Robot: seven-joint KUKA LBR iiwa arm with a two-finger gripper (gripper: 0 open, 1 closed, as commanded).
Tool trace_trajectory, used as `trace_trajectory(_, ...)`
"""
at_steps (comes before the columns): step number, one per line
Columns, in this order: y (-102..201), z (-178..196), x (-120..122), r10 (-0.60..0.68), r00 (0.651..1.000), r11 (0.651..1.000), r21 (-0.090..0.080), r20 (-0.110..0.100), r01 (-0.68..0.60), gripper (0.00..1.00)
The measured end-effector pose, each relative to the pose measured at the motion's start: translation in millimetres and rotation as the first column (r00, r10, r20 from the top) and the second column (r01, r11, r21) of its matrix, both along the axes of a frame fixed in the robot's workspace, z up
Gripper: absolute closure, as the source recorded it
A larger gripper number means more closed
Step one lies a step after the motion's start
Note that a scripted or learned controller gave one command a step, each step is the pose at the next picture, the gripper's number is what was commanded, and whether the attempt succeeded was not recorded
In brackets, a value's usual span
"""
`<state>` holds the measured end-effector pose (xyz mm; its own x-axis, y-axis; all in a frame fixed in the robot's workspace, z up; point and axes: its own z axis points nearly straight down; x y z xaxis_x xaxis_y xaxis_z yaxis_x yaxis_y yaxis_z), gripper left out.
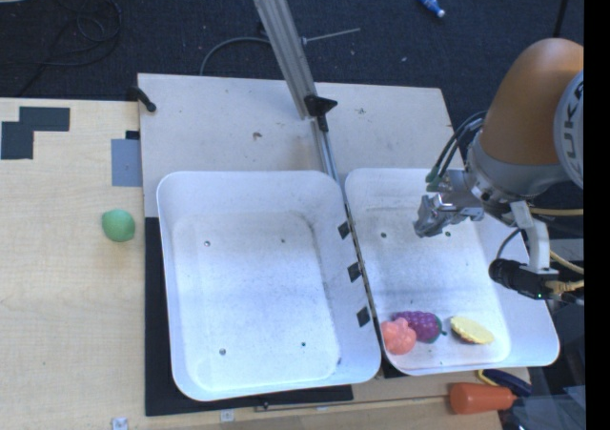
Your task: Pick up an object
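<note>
Two shallow white bins are seen from above, set side by side on a white board: a left bin (253, 371) and a right bin (529, 347). A grey metal rail (291, 51) runs diagonally from the board's far edge down to the seam between the bins.

The arm (534, 113), grey with a broad orange band, is seen at the right side. Its gripper (437, 220) is positioned over the upper middle of the right bin, pointing down and toward the left. Nothing is seen held at its tip; whether it is spread or closed cannot be told from this angle.

Three small objects are gathered along the near edge of the right bin. An orange-pink object (399, 336) is placed nearest the bin's near left corner, a purple object (420, 324) is touching it on its right, and a yellow object (472, 330) is set just beside that, toward the near right corner. All three are well apart from the gripper.

A green ball (118, 225) is seen on the wooden bench to the left of the bins. An orange tool handle (481, 397) is placed beyond the right bin's near edge.
</note>
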<state>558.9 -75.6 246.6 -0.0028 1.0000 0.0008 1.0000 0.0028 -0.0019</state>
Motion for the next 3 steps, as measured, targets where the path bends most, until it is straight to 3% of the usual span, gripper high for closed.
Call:
trace_trajectory(2, 88.6, -12.2, 37.4, -0.001, 1.000, 1.000, -0.001, 0.002, 0.001, 1.00)
trace_trajectory(3, 126.8, -21.4, 67.0, -0.001, 1.000, 1.000, -0.001, 0.001, 0.001, 1.00)
